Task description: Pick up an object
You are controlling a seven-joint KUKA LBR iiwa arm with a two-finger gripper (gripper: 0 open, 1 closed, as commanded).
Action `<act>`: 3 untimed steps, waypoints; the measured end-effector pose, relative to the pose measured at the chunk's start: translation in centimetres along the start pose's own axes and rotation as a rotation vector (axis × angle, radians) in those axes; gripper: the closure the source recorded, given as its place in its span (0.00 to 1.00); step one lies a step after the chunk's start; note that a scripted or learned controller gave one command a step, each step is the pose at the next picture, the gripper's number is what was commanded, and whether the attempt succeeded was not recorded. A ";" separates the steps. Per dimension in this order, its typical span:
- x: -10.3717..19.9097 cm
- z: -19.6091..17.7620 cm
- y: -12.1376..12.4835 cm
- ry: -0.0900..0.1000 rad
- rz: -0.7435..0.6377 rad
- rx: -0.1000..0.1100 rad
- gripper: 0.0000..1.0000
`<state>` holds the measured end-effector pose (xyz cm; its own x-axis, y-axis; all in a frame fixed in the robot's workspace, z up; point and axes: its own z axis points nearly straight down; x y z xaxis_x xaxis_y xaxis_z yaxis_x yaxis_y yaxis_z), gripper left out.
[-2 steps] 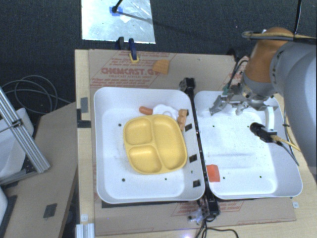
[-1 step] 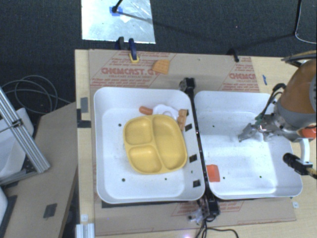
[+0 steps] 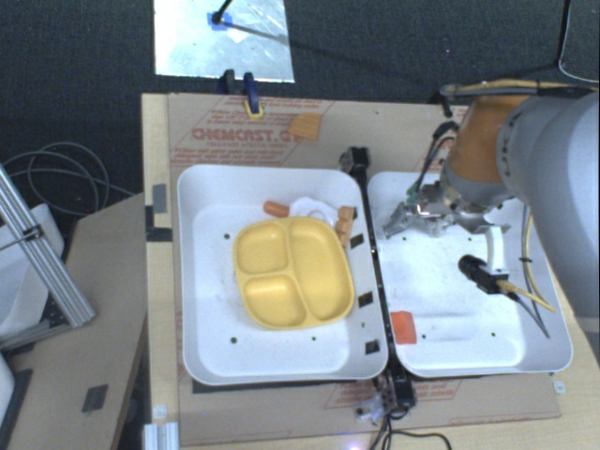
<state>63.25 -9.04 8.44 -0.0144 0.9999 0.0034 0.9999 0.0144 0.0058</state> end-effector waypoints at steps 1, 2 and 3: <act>-4.1 -2.2 3.8 -0.006 0.010 -0.003 0.00; -3.4 -2.1 3.6 -0.004 0.009 0.003 0.00; -12.3 -10.8 -0.6 -0.012 0.021 -0.004 0.00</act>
<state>62.78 -21.43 19.18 0.0063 0.9999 -0.0087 0.9999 -0.0062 0.0095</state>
